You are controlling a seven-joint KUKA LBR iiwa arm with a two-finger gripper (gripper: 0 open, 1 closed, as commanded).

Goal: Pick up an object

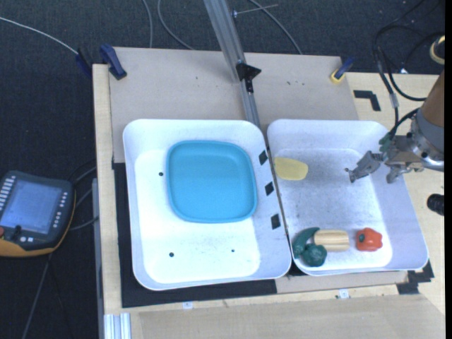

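While nothing is yet held: stock as follows.
End effector (376,168): fingers apart, bare, over the right bin (395,136).
Candidates: yellow piece (291,169) near the divider; green item (310,246), tan block (332,240), red pepper (368,239) along the front wall.
Advice: take the yellow piece, isolated; descend straight, fingers straddling it.
Obscured: the arm is cut off at the right edge; the green item's shape is unclear.

Robot lab: teach pendant (32,212), loose cables (191,6)
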